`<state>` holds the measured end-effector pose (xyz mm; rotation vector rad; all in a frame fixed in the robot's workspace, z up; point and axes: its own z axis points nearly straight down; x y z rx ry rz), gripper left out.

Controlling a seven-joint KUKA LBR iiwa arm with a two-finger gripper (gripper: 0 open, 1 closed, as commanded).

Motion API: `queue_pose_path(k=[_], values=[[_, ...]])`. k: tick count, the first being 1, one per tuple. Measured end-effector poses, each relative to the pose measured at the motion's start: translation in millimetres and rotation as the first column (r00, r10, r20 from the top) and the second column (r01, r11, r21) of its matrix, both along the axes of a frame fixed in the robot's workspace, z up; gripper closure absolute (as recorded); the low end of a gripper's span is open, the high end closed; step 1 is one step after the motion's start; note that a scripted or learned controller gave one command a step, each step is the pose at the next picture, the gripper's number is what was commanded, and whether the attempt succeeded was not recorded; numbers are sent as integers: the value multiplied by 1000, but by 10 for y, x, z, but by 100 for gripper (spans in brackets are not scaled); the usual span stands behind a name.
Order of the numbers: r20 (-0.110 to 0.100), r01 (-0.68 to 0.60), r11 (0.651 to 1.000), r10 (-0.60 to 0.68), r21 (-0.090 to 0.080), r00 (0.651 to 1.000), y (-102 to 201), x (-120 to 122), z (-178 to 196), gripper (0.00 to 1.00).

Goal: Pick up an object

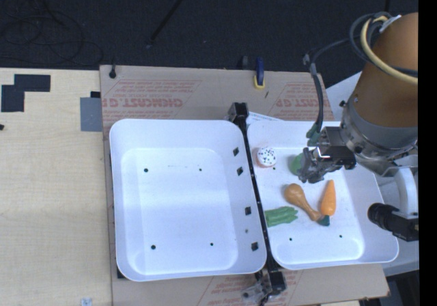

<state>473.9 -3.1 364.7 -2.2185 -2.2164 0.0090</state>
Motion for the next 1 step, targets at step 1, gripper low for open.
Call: queue_pose_path(k=[1], values=[[-1, 6, 1000, -6, 0, 1000, -902, 8, -700, 100]])
